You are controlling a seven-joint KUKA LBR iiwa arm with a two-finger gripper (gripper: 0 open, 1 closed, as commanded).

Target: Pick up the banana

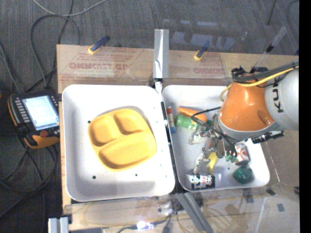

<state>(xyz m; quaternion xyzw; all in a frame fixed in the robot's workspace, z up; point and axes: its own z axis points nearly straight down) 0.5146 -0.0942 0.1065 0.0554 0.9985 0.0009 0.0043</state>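
The arm (pixel 286 101) comes in from the right, grey link leading into the broad orange band (pixel 245 108) — that band sits front and centre, tilted toward the camera. Below it the gripper (pixel 210 152) points down and a touch left — low, its metalwork a tangle from here.

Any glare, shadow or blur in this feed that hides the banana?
Camera view: even light; faint reflections on the white bins. The arm's orange band covers the right bin's centre, and the gripper area is cluttered and soft. A yellow bit beneath may be the banana.
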